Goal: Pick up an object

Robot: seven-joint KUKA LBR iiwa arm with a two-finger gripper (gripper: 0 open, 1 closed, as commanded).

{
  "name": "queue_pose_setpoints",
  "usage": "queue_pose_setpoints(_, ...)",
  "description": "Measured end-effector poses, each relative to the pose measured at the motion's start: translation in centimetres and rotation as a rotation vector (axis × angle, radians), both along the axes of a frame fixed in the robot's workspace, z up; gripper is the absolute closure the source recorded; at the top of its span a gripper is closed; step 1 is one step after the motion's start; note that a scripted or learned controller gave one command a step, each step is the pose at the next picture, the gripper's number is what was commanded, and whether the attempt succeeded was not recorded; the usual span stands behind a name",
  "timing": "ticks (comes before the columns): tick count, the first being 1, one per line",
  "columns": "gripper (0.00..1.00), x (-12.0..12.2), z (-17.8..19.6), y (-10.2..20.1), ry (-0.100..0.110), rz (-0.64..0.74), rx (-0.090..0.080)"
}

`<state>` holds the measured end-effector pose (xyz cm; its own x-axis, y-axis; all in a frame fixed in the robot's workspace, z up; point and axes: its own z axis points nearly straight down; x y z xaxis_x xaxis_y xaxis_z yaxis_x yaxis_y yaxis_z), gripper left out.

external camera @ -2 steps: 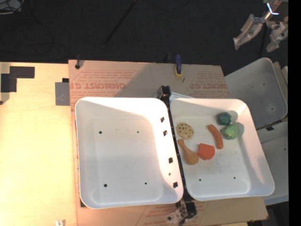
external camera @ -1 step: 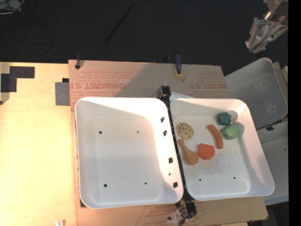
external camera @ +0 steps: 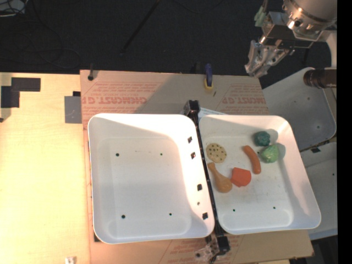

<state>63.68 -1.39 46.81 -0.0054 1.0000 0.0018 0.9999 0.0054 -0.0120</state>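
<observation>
Two shallow plastic bins, plain white, dotted with small black holes. In the right-hand bin: round tan cookie speckled with dark spots; long orange sausage shape; red-orange block; pale brown drumstick-shaped piece; dark teal lump; lighter green lump. Beneath the bins, brown cardboard sheet printed with red lettering. Pale wooden desk, marked with dark blue-black squares.

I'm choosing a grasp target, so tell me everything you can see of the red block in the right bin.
The red block is a small, chunky, orange-red piece with rounded corners and a matte, plastic-like surface. It lies flat on the floor of the right bin, near its middle. Its left edge meets the tan drumstick-shaped toy; the orange sausage lies just above and to its right, seemingly close but apart.
</observation>
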Motion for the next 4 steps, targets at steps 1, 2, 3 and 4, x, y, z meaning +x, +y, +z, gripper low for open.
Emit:
queue_pose_setpoints(1, 1.00, -4.7, -12.5, -7.2, 0.007, -0.012, -0.003)
queue_pose_setpoints(2, 1.00, -1.4, -32.9, -7.0, 0.007, -0.005, 0.000)
queue_pose_setpoints(3, 1.00, 1.0, -16.5, -11.8, -0.029, -0.007, -0.008)
queue_pose_setpoints(4, 1.00, -7.2, -26.8, -13.4, 0.006, -0.009, 0.001)
